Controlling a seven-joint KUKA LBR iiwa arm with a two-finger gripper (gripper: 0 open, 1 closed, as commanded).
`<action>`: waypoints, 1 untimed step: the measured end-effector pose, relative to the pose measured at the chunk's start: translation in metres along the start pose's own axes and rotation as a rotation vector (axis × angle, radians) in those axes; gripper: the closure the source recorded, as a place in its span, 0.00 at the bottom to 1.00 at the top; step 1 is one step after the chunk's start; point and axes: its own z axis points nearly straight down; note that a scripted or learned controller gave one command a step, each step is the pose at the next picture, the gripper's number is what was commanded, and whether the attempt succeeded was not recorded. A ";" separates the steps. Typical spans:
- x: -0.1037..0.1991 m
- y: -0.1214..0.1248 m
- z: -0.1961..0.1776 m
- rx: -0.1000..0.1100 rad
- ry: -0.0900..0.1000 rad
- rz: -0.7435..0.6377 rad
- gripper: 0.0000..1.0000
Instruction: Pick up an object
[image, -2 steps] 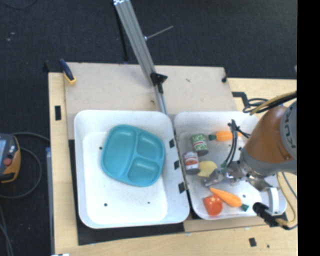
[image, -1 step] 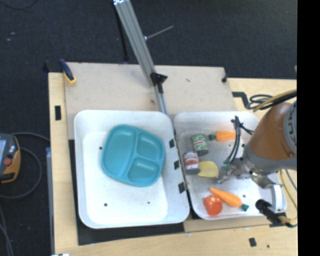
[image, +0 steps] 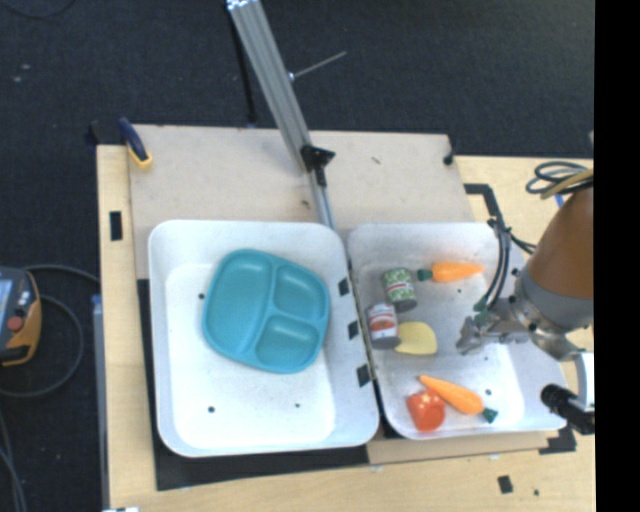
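The gripper (image: 476, 335), whose opening I cannot tell, is hovering just right of the yellow piece (image: 417, 339), with the carrot (image: 451, 394) lying diagonally just below it.

The grey arm with the orange band (image: 566, 262) is cut off at the right side, so its upper part is unseen. The labels on the two small cans (image: 390, 305) near the right bin's left wall are too small to read.
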 end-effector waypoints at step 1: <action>-0.008 -0.006 -0.054 0.000 0.000 -0.001 1.00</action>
